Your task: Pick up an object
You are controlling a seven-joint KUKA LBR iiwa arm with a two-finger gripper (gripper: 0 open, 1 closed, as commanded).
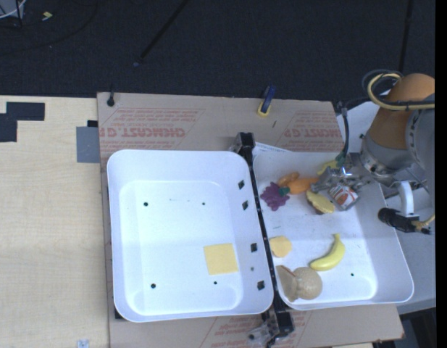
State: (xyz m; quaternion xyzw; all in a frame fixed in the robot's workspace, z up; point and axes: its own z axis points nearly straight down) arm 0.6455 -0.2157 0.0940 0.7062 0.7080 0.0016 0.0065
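The gripper (337, 191) sat low in the right bin (386, 285), toward the upper right of the frame, over a small cluttered object (324, 202); whether its fingers were apart or together could not be told; a banana (329, 255) lay below; a yellow square (221, 259) lay in the left bin (125, 216).

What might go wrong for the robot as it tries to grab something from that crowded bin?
The gripper sits low among closely packed toys, a yellow piece and a carrot, so it may nudge them or catch two at once. The purple grapes lie near the right bin's dividing wall, likely awkward to reach.
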